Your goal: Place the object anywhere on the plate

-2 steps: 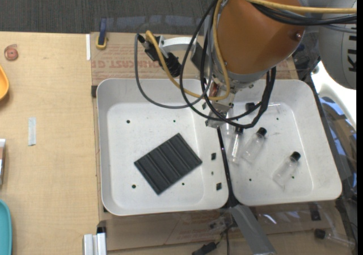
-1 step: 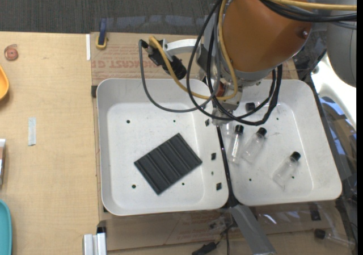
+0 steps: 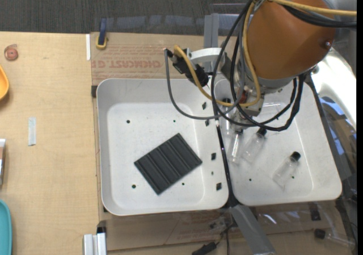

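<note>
A dark grey ribbed plate [image 3: 168,162] lies flat and turned at an angle in the left bin [image 3: 113,112]. Two clear plastic vials lie in the right bin [image 3: 323,185]: one [image 3: 251,146] near the bin's left wall, the other [image 3: 286,170], with a black cap, toward the front right. My gripper [image 3: 233,130] hangs under the orange wrist band [image 3: 286,29], low over the left part of the right bin, just above and left of the nearer vial. The arm and its cables hide most of it.
Black and yellow cables [image 3: 193,75] loop from the wrist over the wall between the bins. A cardboard sheet [image 3: 136,58] lies behind the left bin. The wooden bench [image 3: 45,134] spreads to the left, with small items along its left edge.
</note>
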Tool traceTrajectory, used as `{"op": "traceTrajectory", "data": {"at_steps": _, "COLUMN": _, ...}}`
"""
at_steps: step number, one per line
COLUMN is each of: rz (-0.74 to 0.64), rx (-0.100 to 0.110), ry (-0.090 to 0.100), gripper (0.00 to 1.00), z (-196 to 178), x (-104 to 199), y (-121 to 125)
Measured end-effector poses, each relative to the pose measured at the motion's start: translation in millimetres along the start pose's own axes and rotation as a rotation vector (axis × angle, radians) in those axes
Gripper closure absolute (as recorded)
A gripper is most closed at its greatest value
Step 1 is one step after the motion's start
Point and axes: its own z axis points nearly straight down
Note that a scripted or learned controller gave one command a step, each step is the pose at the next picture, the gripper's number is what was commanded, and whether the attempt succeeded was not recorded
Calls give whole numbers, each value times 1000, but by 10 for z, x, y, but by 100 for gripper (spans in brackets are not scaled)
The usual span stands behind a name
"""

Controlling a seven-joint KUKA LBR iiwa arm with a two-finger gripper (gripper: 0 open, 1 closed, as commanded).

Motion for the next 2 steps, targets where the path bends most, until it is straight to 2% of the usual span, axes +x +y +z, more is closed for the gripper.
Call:
{"op": "traceTrajectory", "data": {"at_steps": 1, "rz": 12, "rx": 1, "ry": 1, "gripper": 100, "z": 15, "x": -110, "y": -690}}
{"op": "traceTrajectory", "data": {"at_steps": 2, "rz": -3, "rx": 1, "ry": 1, "gripper": 100, "z": 299, "x": 169, "y": -1133}}
